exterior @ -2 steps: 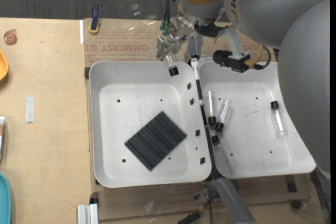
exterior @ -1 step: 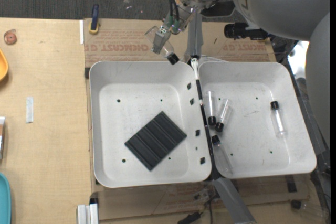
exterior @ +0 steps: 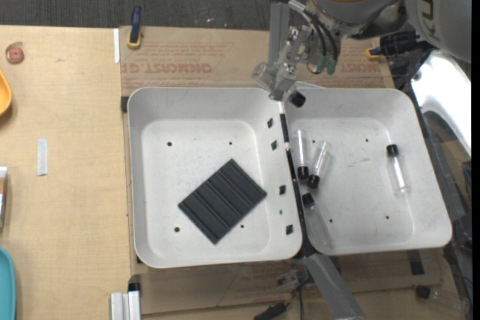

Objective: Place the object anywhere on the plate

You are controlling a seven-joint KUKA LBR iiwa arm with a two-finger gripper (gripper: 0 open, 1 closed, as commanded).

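Observation:
A dark ribbed rectangular plate (exterior: 222, 200) lies at an angle on the floor of the left bin (exterior: 142, 183). My gripper (exterior: 283, 80) hangs above the far end of the seam between the two bins. It is shut on a clear tube (exterior: 274, 82) with a black cap, which sits tilted between the fingers with the cap pointing down and to the right. Two more capped clear tubes (exterior: 309, 160) lie close together at the left of the right bin (exterior: 420, 131). A third tube (exterior: 397, 170) lies near that bin's right side.
Small black clips (exterior: 286, 148) run along the seam between the bins. A blue-and-yellow clamp (exterior: 135, 28) sits at the cardboard's far left corner. On the wooden bench to the left are a white strip (exterior: 42, 157) and a pink disc (exterior: 13, 52).

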